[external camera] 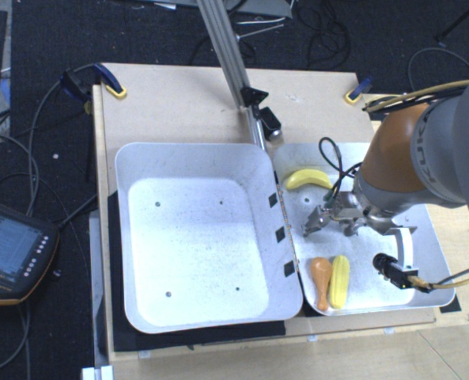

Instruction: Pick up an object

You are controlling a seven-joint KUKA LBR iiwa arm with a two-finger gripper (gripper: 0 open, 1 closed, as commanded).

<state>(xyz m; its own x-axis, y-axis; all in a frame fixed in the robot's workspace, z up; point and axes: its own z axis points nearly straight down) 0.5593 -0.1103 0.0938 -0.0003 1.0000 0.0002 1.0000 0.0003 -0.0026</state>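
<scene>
two bins (pixel 139 172) | arm hides right bin's far side | gripper (pixel 317 222) state unclear

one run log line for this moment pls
arm: over right bin | pincer: low in bin, nothing seen between fingers | banana beside it | orange piece and yellow piece touching, near front

No readable text, label, brand or number is to be made out anywhere. A lit screen is carried by the handheld pendant (pixel 11 252) on the floor, but its contents are too small to read.
</scene>
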